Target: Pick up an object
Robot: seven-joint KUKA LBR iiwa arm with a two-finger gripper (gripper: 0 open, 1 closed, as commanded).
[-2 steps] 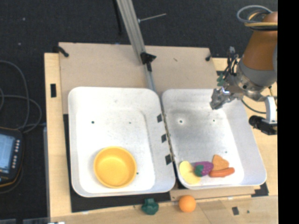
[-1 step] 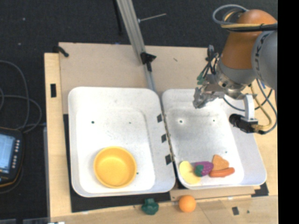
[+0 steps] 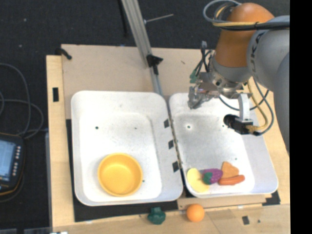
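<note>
My gripper (image 3: 196, 99) hangs over the far left corner of the right bin (image 3: 256, 145), well above and apart from the objects. At that bin's near edge lies a small cluster: a pale yellow piece (image 3: 194, 178), a purple and green piece (image 3: 211, 176), an orange wedge (image 3: 229, 169) and a red-orange carrot-like piece (image 3: 231, 181). A yellow bowl (image 3: 120, 174) sits in the near part of the left bin (image 3: 87, 116). Nothing shows between the fingers.
An orange ball (image 3: 195, 212) and a small green object (image 3: 156, 216) lie on the bench in front of the bins. A slanted metal rail (image 3: 140, 33) rises behind the bins. A black fitting with cables (image 3: 238, 123) hangs over the right bin.
</note>
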